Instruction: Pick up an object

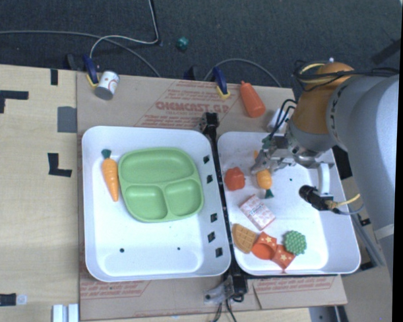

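My gripper (266,164) is low over the upper part of the right bin (330,251), at the end of the grey arm with the orange band (320,105). Just below its tip lies a small orange fruit (264,180), touching it or nearly so; whether it is gripped is unclear. A red tomato-like piece (234,179) lies to the left of the fruit. Lower in the same bin are a pink-and-white box (257,211), a brown waffle (244,237), a red piece with a star (271,248) and a green broccoli (295,242).
The left bin (99,246) holds a green divided plate (161,184) and a carrot (110,176) at its left side. An orange toy (252,99), a small can (107,83) and two blue clamps (221,85) lie on the cardboard behind the bins. A black divider (217,190) separates the bins.
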Robot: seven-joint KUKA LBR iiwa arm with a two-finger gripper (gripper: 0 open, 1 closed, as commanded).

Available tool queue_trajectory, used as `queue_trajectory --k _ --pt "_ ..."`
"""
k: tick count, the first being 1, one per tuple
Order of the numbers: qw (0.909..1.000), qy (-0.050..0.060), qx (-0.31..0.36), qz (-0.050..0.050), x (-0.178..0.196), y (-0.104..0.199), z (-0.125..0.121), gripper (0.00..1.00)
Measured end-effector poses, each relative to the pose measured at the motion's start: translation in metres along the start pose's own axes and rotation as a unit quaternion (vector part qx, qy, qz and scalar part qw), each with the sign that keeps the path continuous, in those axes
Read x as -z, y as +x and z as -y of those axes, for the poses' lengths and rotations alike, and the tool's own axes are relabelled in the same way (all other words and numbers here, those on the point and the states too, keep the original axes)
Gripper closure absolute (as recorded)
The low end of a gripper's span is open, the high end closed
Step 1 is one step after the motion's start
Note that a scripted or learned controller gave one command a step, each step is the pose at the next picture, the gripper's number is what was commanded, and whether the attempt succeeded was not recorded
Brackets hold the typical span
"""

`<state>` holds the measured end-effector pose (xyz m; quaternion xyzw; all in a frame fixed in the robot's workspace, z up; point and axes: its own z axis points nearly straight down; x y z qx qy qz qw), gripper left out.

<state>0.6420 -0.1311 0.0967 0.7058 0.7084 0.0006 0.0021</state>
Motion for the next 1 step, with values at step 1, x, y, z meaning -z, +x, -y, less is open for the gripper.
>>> queue_trajectory --k 1 --pt "1.0 0.001 0.0 -0.001 0.0883 0.068 -0.0273 1.0"
